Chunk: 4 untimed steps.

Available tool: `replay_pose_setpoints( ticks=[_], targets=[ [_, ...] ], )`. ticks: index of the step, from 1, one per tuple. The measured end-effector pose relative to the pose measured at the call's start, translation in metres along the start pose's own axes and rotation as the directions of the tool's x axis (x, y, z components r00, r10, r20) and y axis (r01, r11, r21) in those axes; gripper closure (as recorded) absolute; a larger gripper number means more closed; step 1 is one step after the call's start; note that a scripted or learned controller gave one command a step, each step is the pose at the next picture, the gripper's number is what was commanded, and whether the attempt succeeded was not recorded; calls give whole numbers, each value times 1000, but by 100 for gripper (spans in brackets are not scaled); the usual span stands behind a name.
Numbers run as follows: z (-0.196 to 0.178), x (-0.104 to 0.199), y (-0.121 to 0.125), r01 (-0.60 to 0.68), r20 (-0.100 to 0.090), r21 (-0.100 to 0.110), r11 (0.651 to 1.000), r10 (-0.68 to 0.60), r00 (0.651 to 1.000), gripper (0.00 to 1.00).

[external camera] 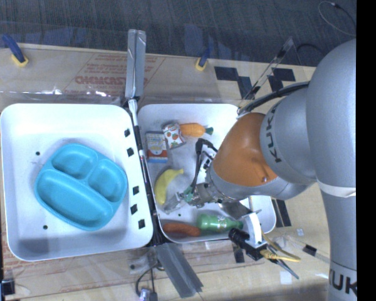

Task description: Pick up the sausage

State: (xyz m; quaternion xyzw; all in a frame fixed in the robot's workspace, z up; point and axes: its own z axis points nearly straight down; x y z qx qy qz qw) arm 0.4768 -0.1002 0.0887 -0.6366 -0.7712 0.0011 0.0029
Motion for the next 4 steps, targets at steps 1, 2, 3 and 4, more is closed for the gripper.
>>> replay_pose_setpoints(
  ticks=[1,2,3,4],
  targets=[
    [-101,5,54,38,2,-1,999,-38,999,0],
    [0,2,-1,241,0,0,970,-241,970,0],
    [-7,1,0,244,-1,2,970,-244,970,100],
    [-7,1,0,245,-1,2,970,-245,970,0]
  ],
)
